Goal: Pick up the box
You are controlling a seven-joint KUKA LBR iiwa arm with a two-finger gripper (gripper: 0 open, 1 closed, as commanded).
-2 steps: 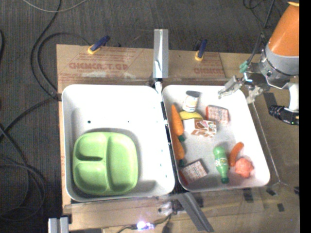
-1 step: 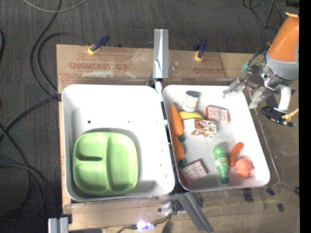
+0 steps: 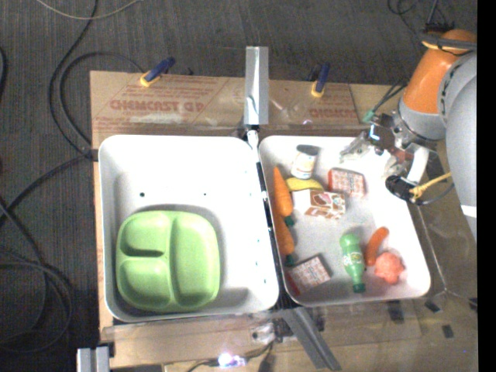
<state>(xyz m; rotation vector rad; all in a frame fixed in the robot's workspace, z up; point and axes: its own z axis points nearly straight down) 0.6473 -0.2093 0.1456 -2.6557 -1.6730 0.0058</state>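
Three small boxes lie in the right bin (image 3: 418,285). A red box (image 3: 346,180) sits near the back, a white and red box (image 3: 325,204) lies just in front of it, and a brownish box (image 3: 310,271) rests near the front left. My gripper (image 3: 363,146) hangs over the bin's back right corner. It is a little to the right of the red box, behind it, and apart from it. Nothing is seen held in it.
The right bin also holds a small jar (image 3: 304,161), a banana (image 3: 304,184), two carrots (image 3: 282,192), a green bottle (image 3: 353,260), a small orange carrot (image 3: 377,244) and a pink lump (image 3: 390,266). A green divided plate (image 3: 167,260) lies in the left bin (image 3: 155,149).
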